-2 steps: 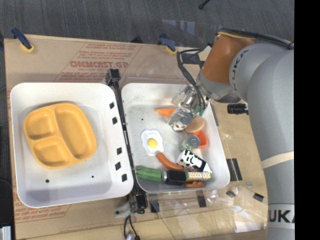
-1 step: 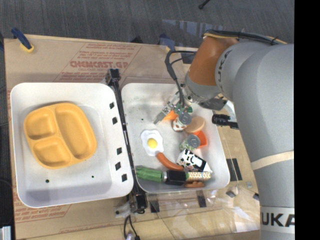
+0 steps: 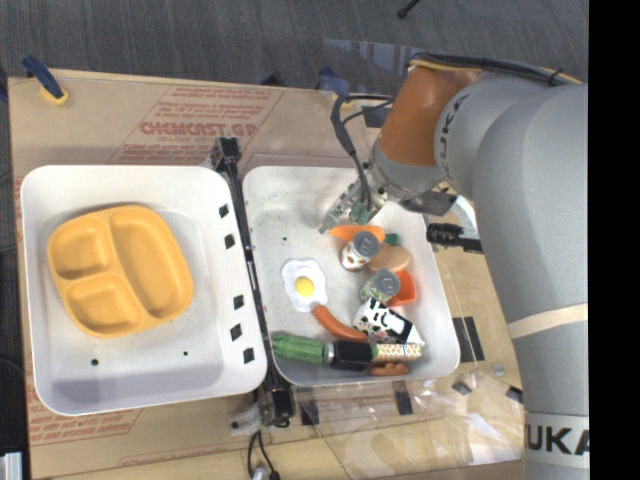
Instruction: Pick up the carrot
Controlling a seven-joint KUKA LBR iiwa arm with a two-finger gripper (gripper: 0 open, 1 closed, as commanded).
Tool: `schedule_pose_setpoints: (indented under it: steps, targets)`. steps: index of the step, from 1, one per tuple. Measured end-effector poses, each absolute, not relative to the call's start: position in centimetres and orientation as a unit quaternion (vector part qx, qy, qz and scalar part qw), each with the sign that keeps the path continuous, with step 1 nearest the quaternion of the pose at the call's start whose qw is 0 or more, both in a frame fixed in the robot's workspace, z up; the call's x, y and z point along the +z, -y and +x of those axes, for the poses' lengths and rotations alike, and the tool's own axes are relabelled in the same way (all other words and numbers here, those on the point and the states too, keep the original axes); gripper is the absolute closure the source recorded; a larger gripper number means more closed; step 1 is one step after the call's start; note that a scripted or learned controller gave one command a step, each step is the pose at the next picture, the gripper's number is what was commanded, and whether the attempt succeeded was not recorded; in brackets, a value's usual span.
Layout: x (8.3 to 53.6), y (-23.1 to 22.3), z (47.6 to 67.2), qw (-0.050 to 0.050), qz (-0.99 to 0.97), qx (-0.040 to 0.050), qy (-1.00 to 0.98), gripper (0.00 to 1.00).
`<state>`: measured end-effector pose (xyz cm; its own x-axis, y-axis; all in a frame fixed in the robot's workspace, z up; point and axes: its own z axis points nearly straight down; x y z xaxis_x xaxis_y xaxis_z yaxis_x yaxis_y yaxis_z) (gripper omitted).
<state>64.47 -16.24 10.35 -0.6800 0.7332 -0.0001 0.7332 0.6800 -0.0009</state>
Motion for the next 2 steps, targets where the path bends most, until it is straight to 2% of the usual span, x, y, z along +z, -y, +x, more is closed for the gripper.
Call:
schedule_pose_setpoints:
  steps: [1,2]
  targets:
    - [12.4,19.5,61.1,0.001,-0.590,0.0010,0.808,1.00]
    - [9.1,18.6,64.5,0.001,-0.700,0.0012,0.714,1.00]
